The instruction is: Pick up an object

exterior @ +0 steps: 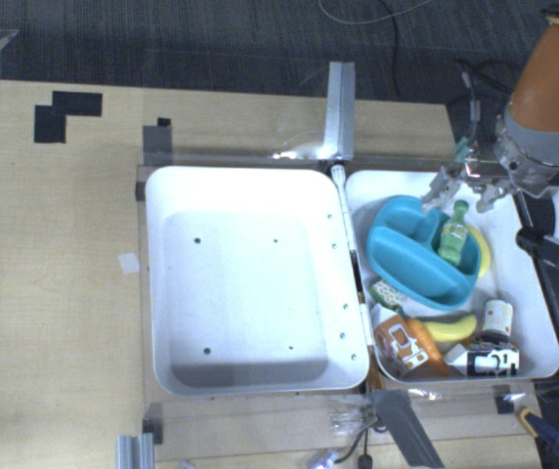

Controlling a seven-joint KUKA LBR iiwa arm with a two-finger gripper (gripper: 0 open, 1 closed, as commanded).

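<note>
The right bin holds a blue bowl tipped on its side, with a small green bottle resting against its inner rim. My gripper hangs over the bin's far end, just above the green bottle's cap. Its fingers are spread open with nothing between them. Near the bin's front lie a yellow banana, an orange box, a black can and a small white jar with a dark lid.
The left bin is separated from the right one by a thin ridge. A metal post stands behind the bins. Cables and black fittings run along the right bin's outer side.
</note>
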